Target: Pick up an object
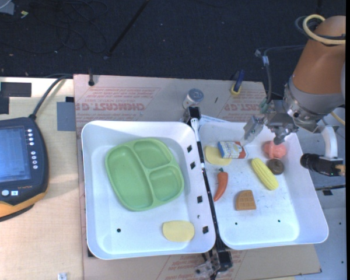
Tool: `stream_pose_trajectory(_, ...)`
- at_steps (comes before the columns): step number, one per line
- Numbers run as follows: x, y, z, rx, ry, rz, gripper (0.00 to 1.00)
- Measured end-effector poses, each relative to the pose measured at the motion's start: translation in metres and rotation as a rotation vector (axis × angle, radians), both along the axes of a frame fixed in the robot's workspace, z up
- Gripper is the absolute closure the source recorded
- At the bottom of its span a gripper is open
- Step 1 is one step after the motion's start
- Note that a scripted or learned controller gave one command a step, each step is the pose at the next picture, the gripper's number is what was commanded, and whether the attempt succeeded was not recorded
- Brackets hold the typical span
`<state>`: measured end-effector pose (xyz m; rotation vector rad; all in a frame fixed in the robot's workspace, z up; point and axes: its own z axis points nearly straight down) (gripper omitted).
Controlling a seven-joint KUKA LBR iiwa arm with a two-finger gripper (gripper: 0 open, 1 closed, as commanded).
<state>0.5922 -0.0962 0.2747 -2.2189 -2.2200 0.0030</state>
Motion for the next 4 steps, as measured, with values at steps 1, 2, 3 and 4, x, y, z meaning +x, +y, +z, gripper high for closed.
stream_pose_trajectory(1,-0.011,-0.029,-0.14,0.001,0.011,-0.003,0.0)
stream_pose_trajectory(2,-0.065,-0.014,-0.18,0.0,-0.001,0.0,0.0)
stream_pose_trajectory(3,-0.066,-0.015,-0.171,0.001,0.002,-0.008,1.0)
stream_pose_trajectory(4,-0.071,0.068,-0.082,0.003,-0.008,0.008,1.0)
